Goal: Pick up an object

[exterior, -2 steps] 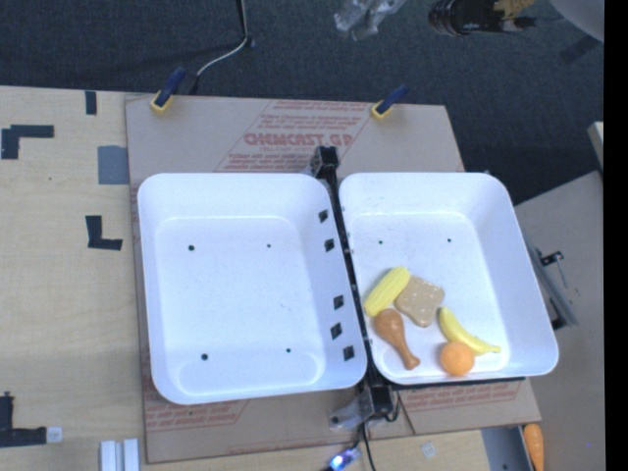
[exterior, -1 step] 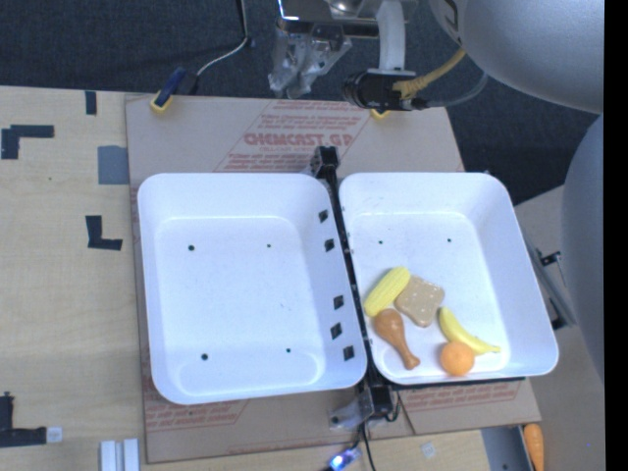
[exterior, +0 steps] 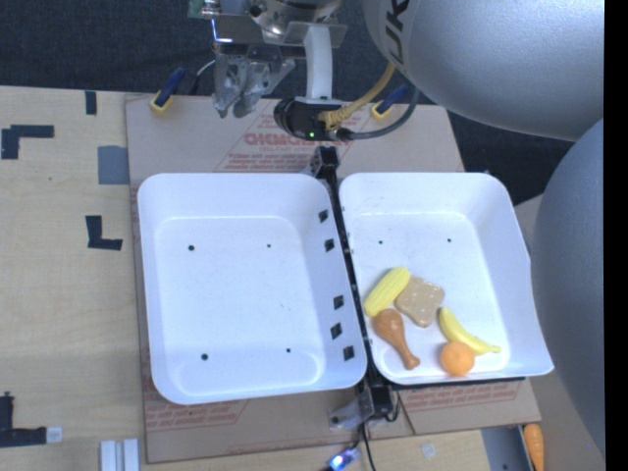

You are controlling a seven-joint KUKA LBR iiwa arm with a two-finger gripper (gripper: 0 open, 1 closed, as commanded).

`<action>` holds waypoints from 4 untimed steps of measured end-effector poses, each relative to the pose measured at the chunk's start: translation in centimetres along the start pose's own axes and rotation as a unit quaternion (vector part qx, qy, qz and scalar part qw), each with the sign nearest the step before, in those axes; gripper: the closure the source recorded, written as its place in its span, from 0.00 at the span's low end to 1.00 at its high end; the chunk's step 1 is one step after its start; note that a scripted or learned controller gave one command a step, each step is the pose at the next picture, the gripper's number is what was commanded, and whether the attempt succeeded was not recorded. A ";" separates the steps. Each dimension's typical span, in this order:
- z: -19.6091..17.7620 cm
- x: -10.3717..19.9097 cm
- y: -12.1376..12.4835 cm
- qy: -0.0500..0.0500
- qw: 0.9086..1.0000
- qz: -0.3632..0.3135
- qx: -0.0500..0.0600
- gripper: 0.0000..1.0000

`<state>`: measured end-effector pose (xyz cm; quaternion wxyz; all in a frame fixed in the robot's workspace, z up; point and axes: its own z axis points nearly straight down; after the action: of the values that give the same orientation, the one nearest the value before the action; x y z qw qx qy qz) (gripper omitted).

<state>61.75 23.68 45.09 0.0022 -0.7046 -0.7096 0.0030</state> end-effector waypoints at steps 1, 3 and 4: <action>1.3 -0.4 1.7 -0.001 1.000 0.004 -0.001 1.00; -8.2 -0.5 5.2 -0.001 1.000 0.004 -0.003 1.00; -2.8 -0.5 3.3 -0.002 1.000 0.004 0.001 1.00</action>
<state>65.08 23.24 47.91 0.0020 -0.7075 -0.7067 0.0051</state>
